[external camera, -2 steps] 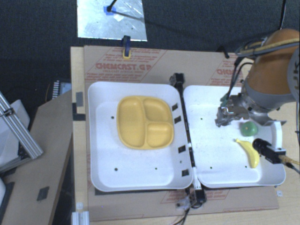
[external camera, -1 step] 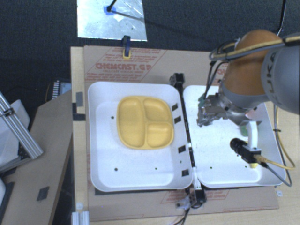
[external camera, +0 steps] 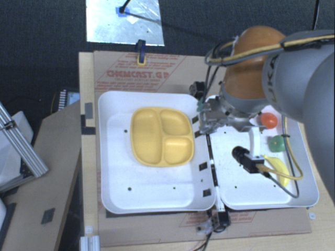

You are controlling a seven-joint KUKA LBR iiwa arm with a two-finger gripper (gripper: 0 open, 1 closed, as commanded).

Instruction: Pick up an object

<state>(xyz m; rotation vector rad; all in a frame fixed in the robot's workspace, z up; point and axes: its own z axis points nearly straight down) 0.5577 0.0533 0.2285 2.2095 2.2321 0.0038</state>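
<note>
A yellow three-compartment plate [external camera: 161, 136] lies in the left bin [external camera: 118, 187]. In the right bin [external camera: 251, 192] an orange round thing [external camera: 269, 120], a small green thing [external camera: 276, 143] and a yellow banana-like thing [external camera: 278, 169] sit along the right side. My gripper [external camera: 207, 120] hangs low over the seam between the two bins, near their far end, just right of the plate's edge. It is well left of the three small things, and I see nothing in its grasp. The arm's wrist hides part of the right bin's far end.
Both bins rest on a cardboard sheet [external camera: 141, 72] with red print. A shiny metal square [external camera: 124, 13] lies beyond it, and an aluminium frame [external camera: 21, 145] stands at the left. The big grey and orange arm [external camera: 282, 61] covers the upper right.
</note>
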